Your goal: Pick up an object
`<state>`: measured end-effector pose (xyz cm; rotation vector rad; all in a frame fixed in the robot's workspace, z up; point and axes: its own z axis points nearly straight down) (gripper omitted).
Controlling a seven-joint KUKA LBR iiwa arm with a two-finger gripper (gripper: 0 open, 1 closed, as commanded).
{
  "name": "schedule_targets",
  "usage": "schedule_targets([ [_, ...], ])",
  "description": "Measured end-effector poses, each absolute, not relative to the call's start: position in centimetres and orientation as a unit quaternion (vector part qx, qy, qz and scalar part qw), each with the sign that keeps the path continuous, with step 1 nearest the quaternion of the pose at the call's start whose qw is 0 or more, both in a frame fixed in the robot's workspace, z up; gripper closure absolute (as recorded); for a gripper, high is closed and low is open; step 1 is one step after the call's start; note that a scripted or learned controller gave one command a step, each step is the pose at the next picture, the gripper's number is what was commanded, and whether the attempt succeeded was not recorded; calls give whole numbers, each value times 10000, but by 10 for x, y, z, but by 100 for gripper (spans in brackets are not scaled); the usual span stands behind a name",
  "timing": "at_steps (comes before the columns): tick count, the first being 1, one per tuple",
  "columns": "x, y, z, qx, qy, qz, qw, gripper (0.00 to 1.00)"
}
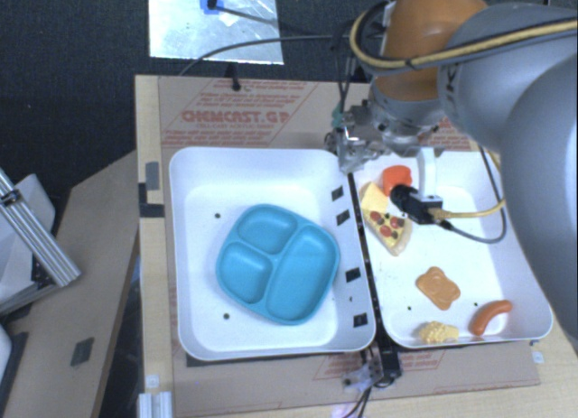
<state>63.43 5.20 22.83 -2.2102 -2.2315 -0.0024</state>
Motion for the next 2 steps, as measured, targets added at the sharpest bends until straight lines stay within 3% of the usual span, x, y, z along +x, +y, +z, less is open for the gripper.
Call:
schedule_targets([
  [1,634,98,232,-7036,-7106,-17,-3,100],
  [2,634,95,232,-7052,-7090,-10,-6,0],
])
